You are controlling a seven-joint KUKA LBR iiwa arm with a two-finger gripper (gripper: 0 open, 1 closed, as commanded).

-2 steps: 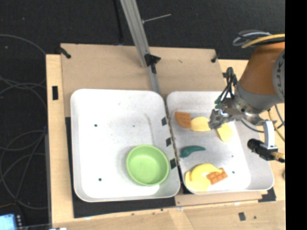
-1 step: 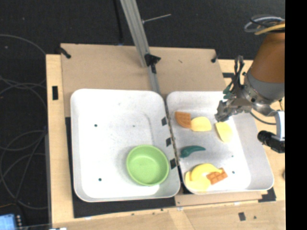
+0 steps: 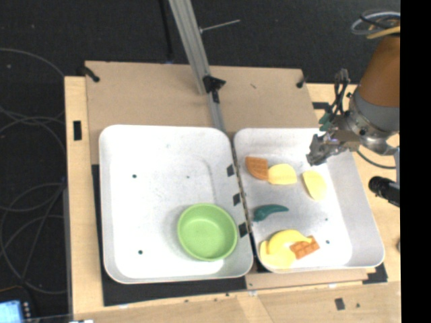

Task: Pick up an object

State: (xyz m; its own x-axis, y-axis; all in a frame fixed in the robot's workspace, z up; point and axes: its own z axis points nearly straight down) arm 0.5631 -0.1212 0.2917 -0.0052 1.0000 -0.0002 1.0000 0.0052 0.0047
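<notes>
The gripper point(image 3: 318, 155) hangs above the upper right part of the right bin point(image 3: 357, 237). Its fingers appear dark and close-set, but the view is too coarse there to tell whether they are spread or pressed together. Nothing is visible between them.

No single target is fixed by the task. Candidate objects, located relative to the right bin:
- Orange wedge point(image 3: 256, 167), upper left area, touching a pale yellow rounded piece point(image 3: 282, 174).
- Second pale yellow piece point(image 3: 314, 184), just below the gripper, near the bin's centre right.
- Teal curved item point(image 3: 269, 211), near the left wall, mid-height.
- Yellow lump point(image 3: 283, 246) with a small ridged orange piece point(image 3: 304, 248) resting on it, lower area.

A green bowl point(image 3: 207, 231) sits in the left bin point(image 3: 135, 153), close to the shared wall.

Risks:
- The yellow pieces look smooth and rounded. Fingers closing off-centre are likely to squeeze one sideways.
- The orange wedge and its neighbour touch. A descent between them may push both apart without capture.
- The teal item lies flat and thin. Fingers may pass over it or strike the bin floor.
- The bin is shallow, glossy white plastic with rounded corners; objects are likely to slide on it.
</notes>
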